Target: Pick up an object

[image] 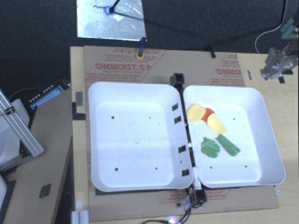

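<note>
The right white bin (261,125) holds a small cluster of toy food. A round yellow piece (195,112) lies at its upper left, touching a red piece (208,114) and a yellow oval (216,124). Below them sit a green leafy piece (210,147) and a green stick (228,144), side by side. My gripper (274,68) hangs at the view's far right, beyond the right bin's back corner and well away from the food. Nothing shows in it.
The left white bin (135,139) sits beside the right one, joined by black clips (178,120). Both rest on a cardboard sheet (119,65). A shiny metal plate (110,13) lies at the back, and an aluminium frame (18,129) stands at the left.
</note>
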`<state>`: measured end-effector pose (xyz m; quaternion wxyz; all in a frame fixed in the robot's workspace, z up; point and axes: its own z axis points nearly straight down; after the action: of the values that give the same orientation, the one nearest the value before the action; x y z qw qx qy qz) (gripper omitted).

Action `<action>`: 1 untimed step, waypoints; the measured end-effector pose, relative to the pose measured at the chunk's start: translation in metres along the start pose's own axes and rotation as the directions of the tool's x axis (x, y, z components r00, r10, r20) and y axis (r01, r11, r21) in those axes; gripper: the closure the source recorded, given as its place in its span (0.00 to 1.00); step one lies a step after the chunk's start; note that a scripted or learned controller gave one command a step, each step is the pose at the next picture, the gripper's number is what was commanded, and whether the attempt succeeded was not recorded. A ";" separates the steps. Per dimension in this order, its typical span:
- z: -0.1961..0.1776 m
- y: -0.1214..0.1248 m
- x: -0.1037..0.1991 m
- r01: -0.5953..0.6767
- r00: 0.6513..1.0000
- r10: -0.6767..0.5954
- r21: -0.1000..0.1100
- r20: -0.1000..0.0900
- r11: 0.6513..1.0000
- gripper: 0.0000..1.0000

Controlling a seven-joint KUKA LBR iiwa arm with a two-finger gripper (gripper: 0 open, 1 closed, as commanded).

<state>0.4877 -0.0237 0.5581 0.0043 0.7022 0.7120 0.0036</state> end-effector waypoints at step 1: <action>0.001 0.000 0.000 0.001 1.000 -0.001 0.001 0.000 1.000 0.00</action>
<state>0.4876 -0.0236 0.5576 0.0037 0.7019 0.7123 0.0032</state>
